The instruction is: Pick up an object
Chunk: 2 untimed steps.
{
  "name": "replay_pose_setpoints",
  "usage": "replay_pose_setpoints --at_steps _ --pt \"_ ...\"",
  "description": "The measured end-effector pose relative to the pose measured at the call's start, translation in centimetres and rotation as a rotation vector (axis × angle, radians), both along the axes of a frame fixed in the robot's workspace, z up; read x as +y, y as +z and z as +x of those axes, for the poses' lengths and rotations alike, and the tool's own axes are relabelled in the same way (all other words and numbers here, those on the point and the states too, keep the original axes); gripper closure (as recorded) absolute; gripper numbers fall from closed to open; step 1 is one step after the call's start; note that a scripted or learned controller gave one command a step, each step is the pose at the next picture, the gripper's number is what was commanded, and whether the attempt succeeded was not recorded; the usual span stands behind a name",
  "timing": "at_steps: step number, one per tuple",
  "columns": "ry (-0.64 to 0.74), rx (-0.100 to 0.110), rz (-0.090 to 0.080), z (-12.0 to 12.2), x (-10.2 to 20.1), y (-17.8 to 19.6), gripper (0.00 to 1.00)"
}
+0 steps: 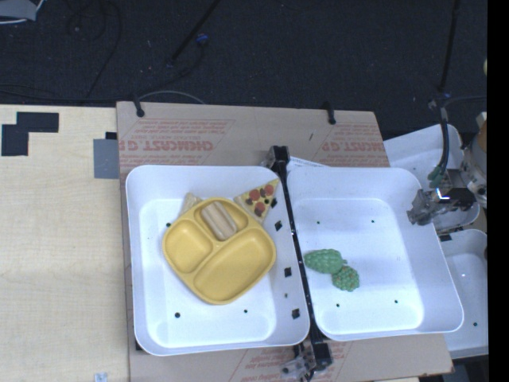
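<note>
Since nothing is yet lifted, the pick is still to be made. Nearest the camera, along the lower part of the view, lies the green toy (pixel 333 267), a lumpy two-lobed thing on the floor of the right bin (pixel 374 325), close to the divider between the bins. Its long axis runs from upper left to lower right. Beside it, the left bin (pixel 151 293) holds a yellow tray (pixel 231 265) with a tan piece (pixel 218 219) in one compartment, and a pizza slice (pixel 260 198) touching the tray's far edge. Farther right, the gripper (pixel 433 205) hangs over the right bin's right rim; whether its jaws are spread or closed I cannot tell. The green toy lies left of it and nearer the camera, well apart, so I judge it the likeliest target.
</note>
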State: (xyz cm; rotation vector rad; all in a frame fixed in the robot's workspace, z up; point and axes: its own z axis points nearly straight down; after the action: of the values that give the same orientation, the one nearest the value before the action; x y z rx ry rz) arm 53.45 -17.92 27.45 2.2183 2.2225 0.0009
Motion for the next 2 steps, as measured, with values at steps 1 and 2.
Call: replay_pose_setpoints --at_steps 1,2 --pt "0.002 0.003 0.001 1.1 5.5 0.2 1.0" --pt "0.0 0.003 0.001 2.3 11.0 0.1 1.0"
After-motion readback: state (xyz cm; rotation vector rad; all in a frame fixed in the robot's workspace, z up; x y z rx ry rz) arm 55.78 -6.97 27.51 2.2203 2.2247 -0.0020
